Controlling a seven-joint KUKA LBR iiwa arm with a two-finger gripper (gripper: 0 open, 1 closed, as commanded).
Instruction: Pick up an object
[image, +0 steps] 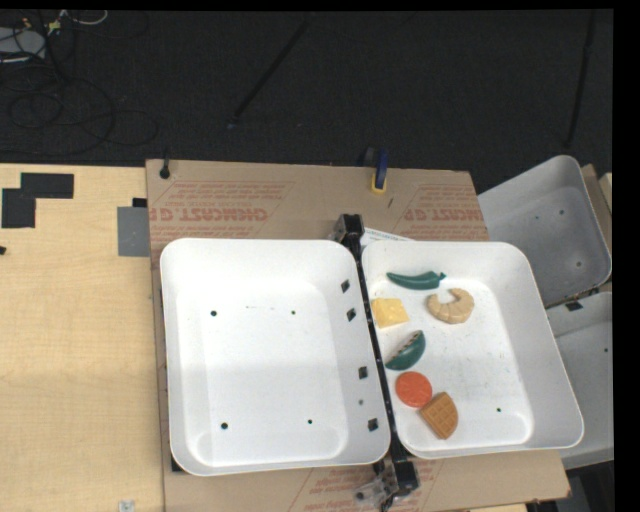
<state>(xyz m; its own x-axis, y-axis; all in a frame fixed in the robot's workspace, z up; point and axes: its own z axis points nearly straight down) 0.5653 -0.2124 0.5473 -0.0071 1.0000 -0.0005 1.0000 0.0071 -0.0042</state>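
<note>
Six small objects lay in the right bin (556, 372), all in its left half, close to the wall it shares with the left bin (184, 400). From back to front we saw a green pepper (415, 279), a tan croissant (450, 305), a yellow block (389, 313), a dark green piece (407, 349), a red disc (413, 388) and an orange wedge (439, 415), the last two almost touching. Open floor stretched to their right. We could not tell the state of the pincer.

Lab bench (70, 330): 2 clamped white bins (190, 300), floor cables (50, 90).
</note>
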